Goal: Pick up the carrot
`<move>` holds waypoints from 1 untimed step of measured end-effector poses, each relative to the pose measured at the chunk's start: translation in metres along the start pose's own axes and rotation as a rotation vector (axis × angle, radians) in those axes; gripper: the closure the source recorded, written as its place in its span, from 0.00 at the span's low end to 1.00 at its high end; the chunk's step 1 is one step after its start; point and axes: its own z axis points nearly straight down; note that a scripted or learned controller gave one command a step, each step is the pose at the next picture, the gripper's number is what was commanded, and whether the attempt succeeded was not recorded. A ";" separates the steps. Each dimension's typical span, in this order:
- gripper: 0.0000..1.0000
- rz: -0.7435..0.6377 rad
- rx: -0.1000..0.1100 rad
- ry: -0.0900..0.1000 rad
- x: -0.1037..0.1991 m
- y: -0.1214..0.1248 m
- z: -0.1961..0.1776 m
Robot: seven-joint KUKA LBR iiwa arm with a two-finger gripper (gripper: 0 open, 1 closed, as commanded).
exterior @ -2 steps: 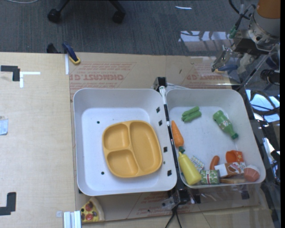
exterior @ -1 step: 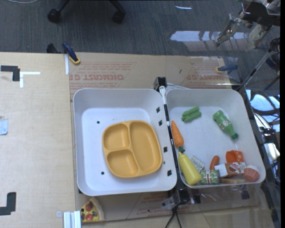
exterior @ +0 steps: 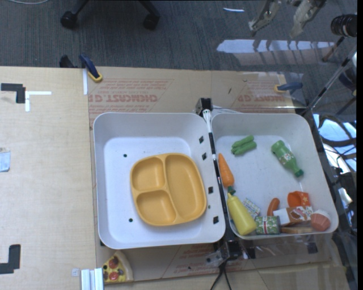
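Observation:
The carrot (exterior: pixel 226 170) is orange with a small green top. It lies in the right bin (exterior: pixel 311 148), along that bin's left wall, pointing up and down in the camera view. My gripper (exterior: pixel 282 17) hangs at the top edge of the view, far beyond the bins and well away from the carrot. Its two fingers (exterior: pixel 261 20) stand apart with nothing between them.
A yellow bottle (exterior: pixel 240 214) lies just below the carrot. Also in the right bin are a green pod (exterior: pixel 244 145), a green bottle (exterior: pixel 286 158) and several packets and a can (exterior: pixel 266 225) at the front. In the left bin (exterior: pixel 108 170) sits a yellow divided plate (exterior: pixel 168 188).

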 end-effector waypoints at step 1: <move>0.00 0.057 0.000 0.000 0.038 0.001 0.000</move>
